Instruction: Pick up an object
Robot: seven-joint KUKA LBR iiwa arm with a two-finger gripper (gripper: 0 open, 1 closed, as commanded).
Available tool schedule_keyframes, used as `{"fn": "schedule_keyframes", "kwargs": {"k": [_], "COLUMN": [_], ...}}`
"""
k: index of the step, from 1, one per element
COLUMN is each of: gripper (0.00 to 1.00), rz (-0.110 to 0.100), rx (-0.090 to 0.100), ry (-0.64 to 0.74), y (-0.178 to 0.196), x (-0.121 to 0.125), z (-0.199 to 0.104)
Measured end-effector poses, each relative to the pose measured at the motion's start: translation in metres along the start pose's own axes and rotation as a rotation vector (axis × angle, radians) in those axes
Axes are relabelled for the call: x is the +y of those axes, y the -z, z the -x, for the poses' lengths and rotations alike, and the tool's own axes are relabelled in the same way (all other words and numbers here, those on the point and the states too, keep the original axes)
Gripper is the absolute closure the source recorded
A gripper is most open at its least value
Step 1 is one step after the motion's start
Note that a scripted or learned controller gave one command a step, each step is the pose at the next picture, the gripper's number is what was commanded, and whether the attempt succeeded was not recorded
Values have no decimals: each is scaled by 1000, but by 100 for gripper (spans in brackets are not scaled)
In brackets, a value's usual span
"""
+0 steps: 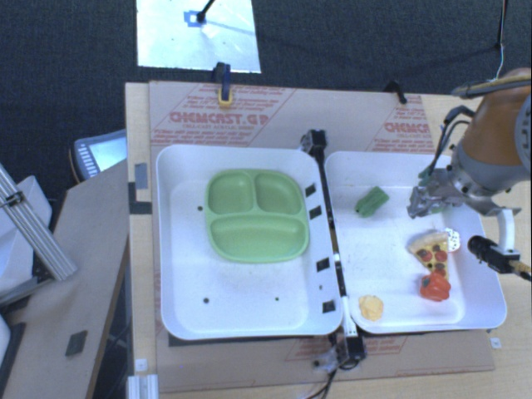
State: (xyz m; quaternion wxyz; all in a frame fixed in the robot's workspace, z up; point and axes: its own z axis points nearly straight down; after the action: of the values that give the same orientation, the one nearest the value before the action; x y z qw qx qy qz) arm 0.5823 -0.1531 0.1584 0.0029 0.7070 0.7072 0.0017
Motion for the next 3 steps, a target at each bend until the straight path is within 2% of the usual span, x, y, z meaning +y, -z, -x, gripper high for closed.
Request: {"fn": "schedule_keyframes", "kwargs": {"k": [2,3], "gripper": [100,100], "rz": [-2,-5], "rx": [0,3], "ry": [4,8], "y": [109,108], "x": [2,-17], "z": [10,-37]}}
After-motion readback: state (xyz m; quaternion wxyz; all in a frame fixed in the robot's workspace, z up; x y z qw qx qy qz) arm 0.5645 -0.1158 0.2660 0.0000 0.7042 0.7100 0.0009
